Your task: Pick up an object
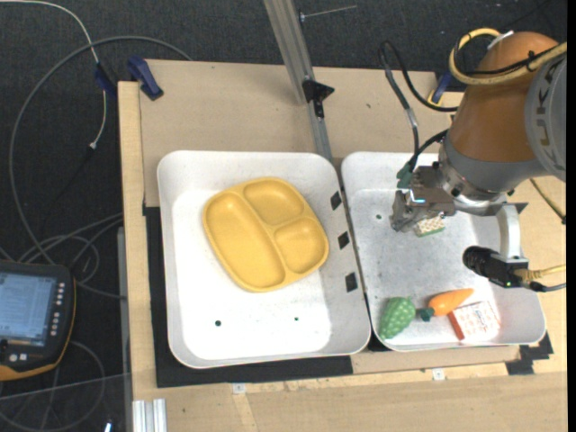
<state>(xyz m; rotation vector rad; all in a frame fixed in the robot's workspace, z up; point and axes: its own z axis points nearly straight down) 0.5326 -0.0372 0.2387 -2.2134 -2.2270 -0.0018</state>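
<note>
Hovering over the right bin (360,241), the end effector (409,210) sits in the upper part of that bin with a small pale speckled object (431,226) right at its tip.

From where I stand I cannot tell whether the end effector is spread or pressed together, or whether it actually pinches that speckled piece — the two look to be touching, no more. Along the lower edge of the same bin lie a green knobbly toy (396,317), an orange carrot (447,301) just beside it, and a small red and white box (474,320) near the lower right corner. The left bin (180,268) holds a yellow divided plate (264,233) — three compartments, lying flat in its upper middle. Both bins rest side by side on the wooden surface (216,106).
</note>
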